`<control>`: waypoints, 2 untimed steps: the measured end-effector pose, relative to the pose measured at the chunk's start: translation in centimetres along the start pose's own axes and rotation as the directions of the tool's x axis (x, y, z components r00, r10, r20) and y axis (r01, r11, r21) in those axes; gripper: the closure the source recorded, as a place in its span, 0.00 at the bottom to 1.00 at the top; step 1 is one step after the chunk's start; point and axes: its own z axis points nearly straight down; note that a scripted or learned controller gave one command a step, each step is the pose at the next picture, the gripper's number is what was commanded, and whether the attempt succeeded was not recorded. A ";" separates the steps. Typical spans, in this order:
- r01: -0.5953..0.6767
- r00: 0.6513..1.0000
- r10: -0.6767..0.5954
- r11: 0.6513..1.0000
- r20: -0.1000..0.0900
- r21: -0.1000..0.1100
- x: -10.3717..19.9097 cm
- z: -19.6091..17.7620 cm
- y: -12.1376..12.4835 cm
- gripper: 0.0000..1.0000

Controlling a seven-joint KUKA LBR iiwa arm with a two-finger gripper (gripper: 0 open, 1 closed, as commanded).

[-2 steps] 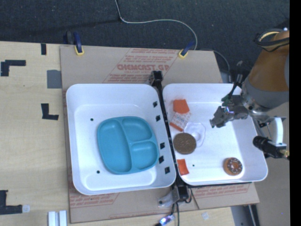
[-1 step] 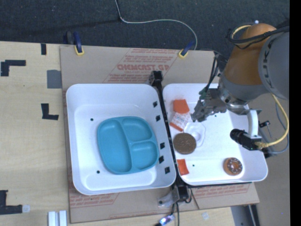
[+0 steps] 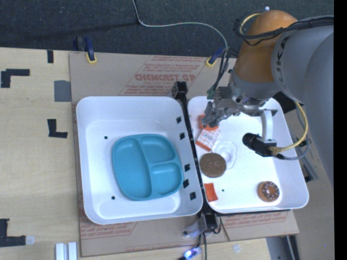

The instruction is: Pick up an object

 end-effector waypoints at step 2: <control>0.000 1.000 0.000 1.000 0.000 0.000 8.3 0.8 4.9 1.00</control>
